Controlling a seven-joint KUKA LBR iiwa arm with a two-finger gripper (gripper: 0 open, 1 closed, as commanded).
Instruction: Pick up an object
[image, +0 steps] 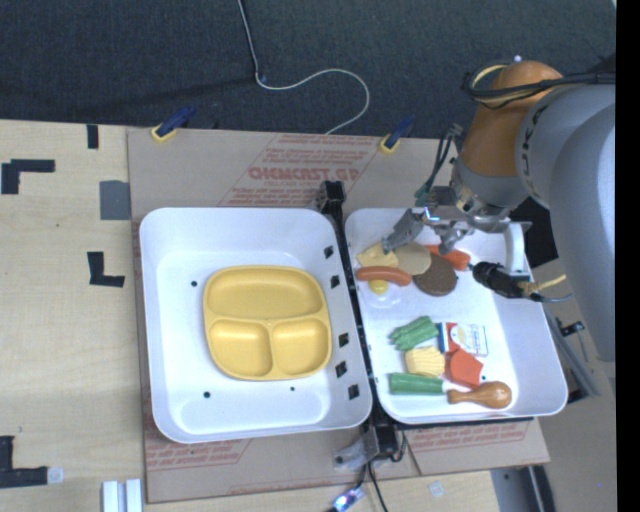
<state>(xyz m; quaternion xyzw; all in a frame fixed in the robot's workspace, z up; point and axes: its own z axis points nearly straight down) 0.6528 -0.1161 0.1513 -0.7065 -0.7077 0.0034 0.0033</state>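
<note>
Grey arm was seen poised over the right bin, with nothing lifted.

Fingers of the gripper appeared spread, with nothing caught between them, just above the toy foods heaped right of the frame's centre. No object was picked, so the grasp and lift were judged yet to be done. A drumstick was laid lower right, and a yellow tray was set in the left bin. Pieces beneath the gripper were partly hidden, and the arm was cut off at the right edge.
</note>
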